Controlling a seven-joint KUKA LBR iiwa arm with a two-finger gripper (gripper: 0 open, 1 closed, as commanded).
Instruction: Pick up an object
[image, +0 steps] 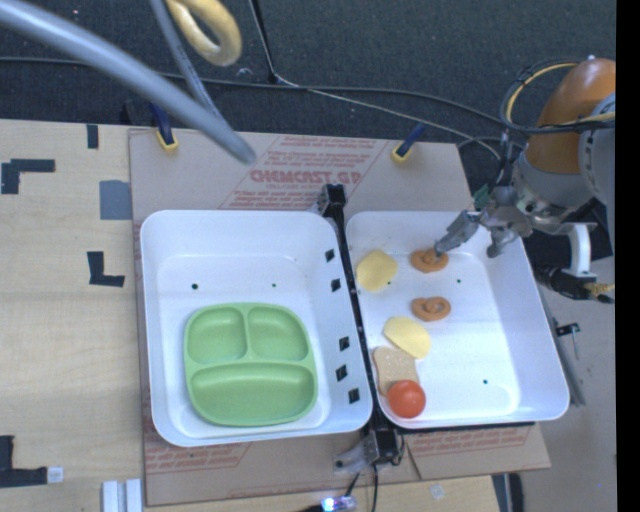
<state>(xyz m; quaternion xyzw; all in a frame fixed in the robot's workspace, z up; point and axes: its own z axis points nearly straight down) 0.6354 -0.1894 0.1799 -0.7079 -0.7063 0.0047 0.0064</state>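
Red tomato (406, 399) sits by the right bin's (520, 330) near-left corner, then toast (393, 364), a yellow chip (408, 336), a pretzel (432, 308). At its far edge the gripper (470, 235) has jaws apart beside a cookie (430, 261).

A green divided plate (249, 363) lies in the left white bin (165, 240). Both bins sit on a brown cardboard sheet (300, 170) printed with red lettering, spread over the wooden surface (60, 330). Black cables (330, 95) trail across the dark floor (420, 50) behind.
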